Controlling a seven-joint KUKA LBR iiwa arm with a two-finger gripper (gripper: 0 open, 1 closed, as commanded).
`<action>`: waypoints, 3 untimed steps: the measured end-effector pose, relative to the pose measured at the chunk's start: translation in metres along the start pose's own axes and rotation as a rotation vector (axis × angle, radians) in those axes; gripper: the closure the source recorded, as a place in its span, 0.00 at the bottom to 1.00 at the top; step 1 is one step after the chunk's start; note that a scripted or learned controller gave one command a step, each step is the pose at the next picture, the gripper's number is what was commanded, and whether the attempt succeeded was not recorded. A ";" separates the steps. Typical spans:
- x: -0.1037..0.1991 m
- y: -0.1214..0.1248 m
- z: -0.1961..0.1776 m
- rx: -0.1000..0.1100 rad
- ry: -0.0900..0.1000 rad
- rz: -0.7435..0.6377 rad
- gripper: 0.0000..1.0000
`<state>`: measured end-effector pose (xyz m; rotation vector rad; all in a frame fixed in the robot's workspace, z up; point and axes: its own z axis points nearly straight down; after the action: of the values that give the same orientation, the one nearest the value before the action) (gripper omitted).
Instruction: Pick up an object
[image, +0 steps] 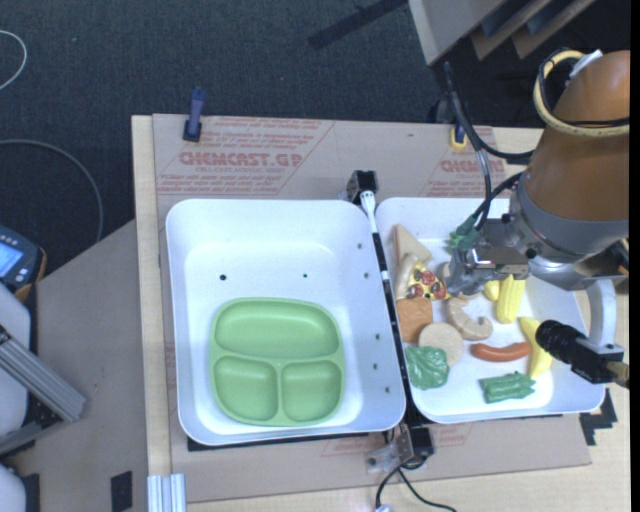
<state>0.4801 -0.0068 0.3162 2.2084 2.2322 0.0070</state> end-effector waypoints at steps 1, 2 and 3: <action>0.105 0.001 -0.033 0.000 0.002 -0.003 1.00; 0.100 0.001 -0.035 0.002 -0.002 0.010 1.00; 0.054 0.000 -0.010 0.009 -0.002 0.016 1.00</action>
<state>0.4790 0.0468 0.3266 2.2295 2.2179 -0.0060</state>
